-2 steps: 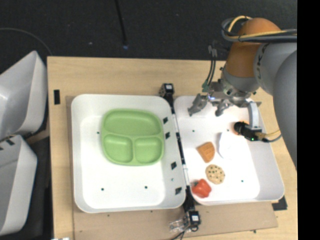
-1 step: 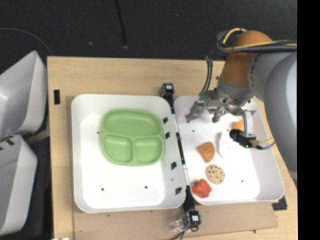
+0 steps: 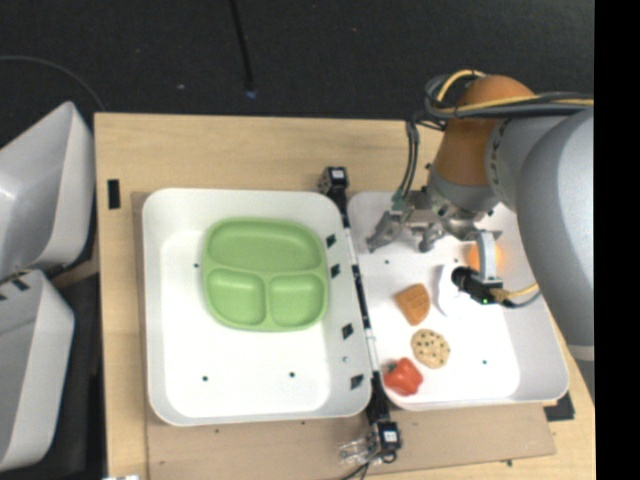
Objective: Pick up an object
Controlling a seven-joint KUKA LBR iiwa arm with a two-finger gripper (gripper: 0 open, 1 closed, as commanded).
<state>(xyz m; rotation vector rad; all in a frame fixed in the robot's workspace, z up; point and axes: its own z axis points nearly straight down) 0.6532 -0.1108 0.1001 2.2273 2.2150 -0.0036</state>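
Three small lumps: tan wedge (image 3: 413, 303); speckled round cookie (image 3: 430, 347); glossy red piece (image 3: 403, 376).

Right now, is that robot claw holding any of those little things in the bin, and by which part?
Nothing is held. The gripper hangs over bare bin floor, apart from the orange wedge, cookie and red piece.

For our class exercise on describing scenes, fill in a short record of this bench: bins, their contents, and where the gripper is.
left bin: holds a green divided plate
right bin: holds an orange-brown chunk, a speckled cookie, a red piece
red piece position: near the right bin's front left corner
gripper: over the right bin's back left part, apart from the three food items
gripper holding: nothing seen between its fingers
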